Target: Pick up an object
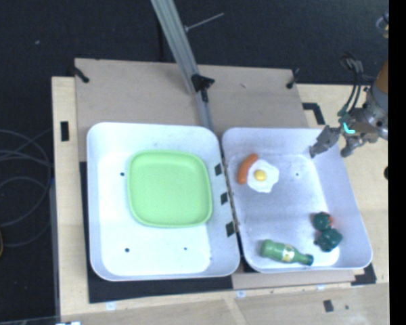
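Camera view: jaws [337, 143] spread above bin corner.

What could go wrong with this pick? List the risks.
1. The gripper sits over the right bin's far right corner, apart from every item, so closing here would likely grab nothing.
2. The sausage touches the fried egg; a grasp may catch or push both.
3. The green bottle lies on its side near the bin's front wall and may roll away.
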Robot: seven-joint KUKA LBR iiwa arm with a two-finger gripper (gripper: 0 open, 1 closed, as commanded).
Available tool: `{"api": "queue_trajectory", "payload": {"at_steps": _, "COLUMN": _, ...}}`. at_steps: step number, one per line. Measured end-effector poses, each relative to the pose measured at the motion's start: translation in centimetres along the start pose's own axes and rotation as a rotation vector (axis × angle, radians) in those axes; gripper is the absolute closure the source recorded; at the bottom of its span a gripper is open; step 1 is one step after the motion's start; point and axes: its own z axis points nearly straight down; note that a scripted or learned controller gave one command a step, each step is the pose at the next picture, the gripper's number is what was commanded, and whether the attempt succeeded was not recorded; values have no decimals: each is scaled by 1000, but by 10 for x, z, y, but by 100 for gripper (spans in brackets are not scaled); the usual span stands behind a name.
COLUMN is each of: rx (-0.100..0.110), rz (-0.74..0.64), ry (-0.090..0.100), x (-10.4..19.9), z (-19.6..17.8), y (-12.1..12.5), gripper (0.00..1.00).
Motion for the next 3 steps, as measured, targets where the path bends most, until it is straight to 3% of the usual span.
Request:
{"api": "queue_trajectory", "payload": {"at_steps": 1, "rx": 0, "rz": 0, "ry": 0, "x": 0, "z": 0, "y": 0, "gripper": 0}}
{"api": "queue_trajectory", "payload": {"at_steps": 3, "rx": 4, "rz": 0, "ry": 0, "x": -1, "z": 86, "y": 7, "gripper": 0}}
